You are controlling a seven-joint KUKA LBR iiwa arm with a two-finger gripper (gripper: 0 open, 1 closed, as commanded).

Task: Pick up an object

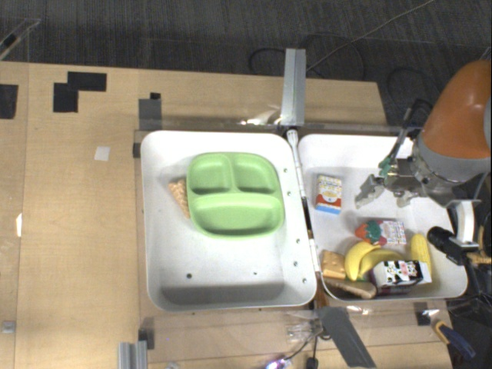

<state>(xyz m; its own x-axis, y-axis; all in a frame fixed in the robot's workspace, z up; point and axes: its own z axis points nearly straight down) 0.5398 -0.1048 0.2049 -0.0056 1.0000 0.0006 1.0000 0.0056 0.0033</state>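
Note:
My gripper [383, 194] hangs over the upper right part of the right bin [346, 160], open, with nothing between its fingers [364, 194]. A small white and orange carton [329, 193] lies to its left, apart from it. Just below the gripper lies a small multicoloured box [382, 231]. Lower down, a yellow banana [361, 258], a black and white carton [400, 274], a second yellow piece [419, 248] and a slice of toast [334, 264] crowd the bin's front edge.
The left bin [223, 283] holds a green divided plate [233, 193] with a tan waffle-like piece [178, 197] tucked at its left side. A metal bar [294, 83] stands behind the wall that the bins share. The arm's orange band [461, 114] rises at the right.

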